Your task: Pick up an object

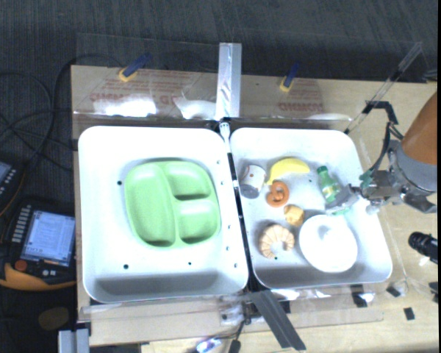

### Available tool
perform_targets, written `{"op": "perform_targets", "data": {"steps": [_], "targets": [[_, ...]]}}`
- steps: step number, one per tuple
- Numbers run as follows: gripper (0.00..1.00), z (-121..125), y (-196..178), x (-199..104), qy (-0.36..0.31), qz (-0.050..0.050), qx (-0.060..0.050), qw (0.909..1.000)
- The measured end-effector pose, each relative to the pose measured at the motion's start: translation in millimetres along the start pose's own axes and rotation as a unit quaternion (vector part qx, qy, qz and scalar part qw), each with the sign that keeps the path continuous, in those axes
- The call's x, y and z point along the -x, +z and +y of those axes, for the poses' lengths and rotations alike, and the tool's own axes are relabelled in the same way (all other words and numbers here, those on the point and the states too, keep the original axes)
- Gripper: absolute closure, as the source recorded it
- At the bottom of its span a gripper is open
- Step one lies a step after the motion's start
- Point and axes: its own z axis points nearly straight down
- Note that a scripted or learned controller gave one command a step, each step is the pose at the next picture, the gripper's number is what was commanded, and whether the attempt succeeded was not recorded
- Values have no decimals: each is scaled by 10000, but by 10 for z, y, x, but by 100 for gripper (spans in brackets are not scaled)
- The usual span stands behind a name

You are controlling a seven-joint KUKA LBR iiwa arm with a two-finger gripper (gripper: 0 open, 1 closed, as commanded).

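Gripper (350,197) at right bin's (367,271) right side, low among objects, arm coming from right. Fingers state: cannot tell, too small and blurred. Green bottle (328,184) just beside gripper, contact unclear. Also in right bin: banana (288,168), orange ring toy (278,193), white plate (328,243), shrimp toy (275,239), small tan piece (294,215). Left bin (103,197) holds green divided tray (169,201).
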Motion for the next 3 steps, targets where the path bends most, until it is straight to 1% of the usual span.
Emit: {"op": "perform_targets", "data": {"steps": [1, 2, 3], "targets": [[0, 26, 312, -40, 204, -8, -4, 9998], [0, 27, 312, -42, 203, -7, -3, 9998], [0, 472, 1108, -9, -498, -42, 72, 9987]]}}
